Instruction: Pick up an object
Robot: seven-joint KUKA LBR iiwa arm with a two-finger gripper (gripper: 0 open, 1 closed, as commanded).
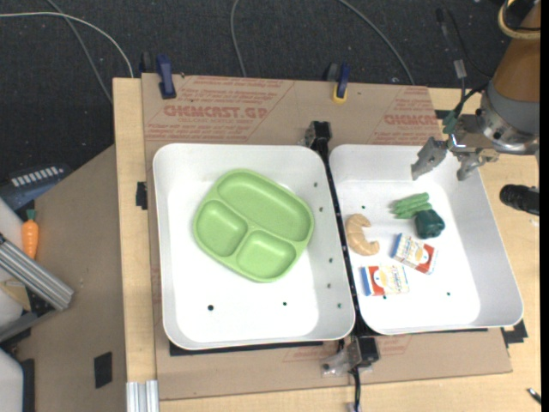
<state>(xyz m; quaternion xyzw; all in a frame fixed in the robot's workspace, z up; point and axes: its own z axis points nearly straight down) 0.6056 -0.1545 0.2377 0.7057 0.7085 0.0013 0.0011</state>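
Note:
My gripper (446, 163) hangs over the back of the right bin (480, 307), open, with nothing between its two grey fingers. Below and left of it lie a light green piece (410, 203) and a dark green object (430, 223) touching each other. Further left is a tan croissant-shaped object (362, 234). Two small red, white and blue cards lie toward the front: one (414, 252) right of the croissant, one (383, 279) nearer the front rim.
The left bin (180, 299) holds a light green divided plate (253, 224). A black clamp (319, 133) sits between the bins at the back. The arm's grey wrist and orange band (519, 75) stand at the right edge.

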